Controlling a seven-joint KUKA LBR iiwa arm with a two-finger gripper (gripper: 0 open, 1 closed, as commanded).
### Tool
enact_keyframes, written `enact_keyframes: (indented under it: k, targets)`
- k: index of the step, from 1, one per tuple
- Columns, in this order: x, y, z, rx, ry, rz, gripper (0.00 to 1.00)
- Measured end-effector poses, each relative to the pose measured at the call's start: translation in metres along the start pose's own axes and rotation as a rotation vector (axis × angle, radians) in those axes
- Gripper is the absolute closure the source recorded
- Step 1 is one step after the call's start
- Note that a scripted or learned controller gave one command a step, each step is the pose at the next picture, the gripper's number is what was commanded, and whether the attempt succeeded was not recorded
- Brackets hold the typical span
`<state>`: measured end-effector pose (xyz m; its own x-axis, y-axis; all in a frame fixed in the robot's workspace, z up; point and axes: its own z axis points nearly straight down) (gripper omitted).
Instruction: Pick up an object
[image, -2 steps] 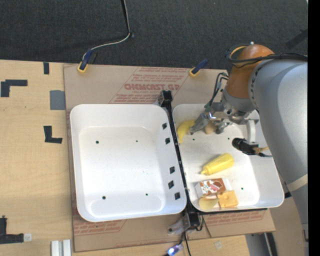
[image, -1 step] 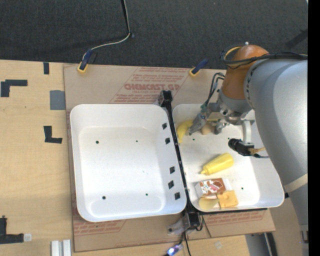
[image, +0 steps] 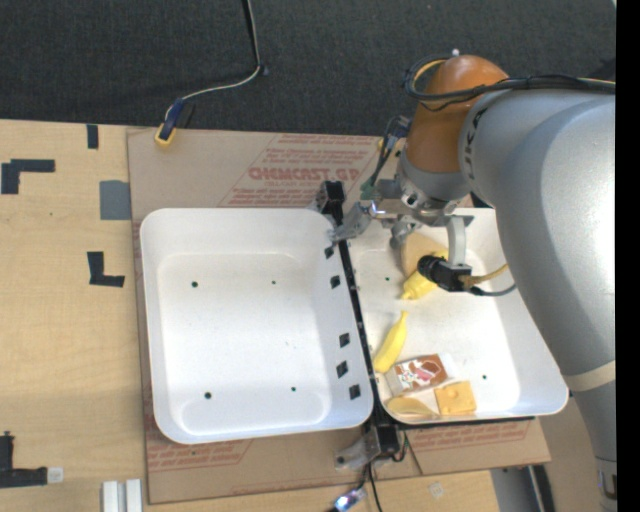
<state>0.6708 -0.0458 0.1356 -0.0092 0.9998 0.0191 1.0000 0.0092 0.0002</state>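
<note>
Over the far end of the right bin (image: 522, 352), the gripper (image: 420, 232) hangs low from the grey arm (image: 545, 170) that reaches in from the right. Whether it is spread or closed I cannot tell from this slant, and nothing can be seen caught in it. A small yellow piece (image: 417, 288) lies on the bin floor just beside it, on the near side (the closest thing to it, though contact cannot be made out). Nearer the camera, a banana (image: 391, 345) lies along the bin's left wall. Beyond it, in the near corner, sit a red-and-white packet (image: 421, 373), an orange-yellow block (image: 458, 398) and a pale tan item (image: 409, 406), all close together. The left bin (image: 240, 330) stands against the right one, their rims meeting along a dark strip.
</note>
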Motion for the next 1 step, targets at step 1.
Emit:
enact_keyframes:
  k: [1]
  targets:
    - [0.0199, 0.0009, -0.0088, 0.005, 0.030, -0.016, 1.00]
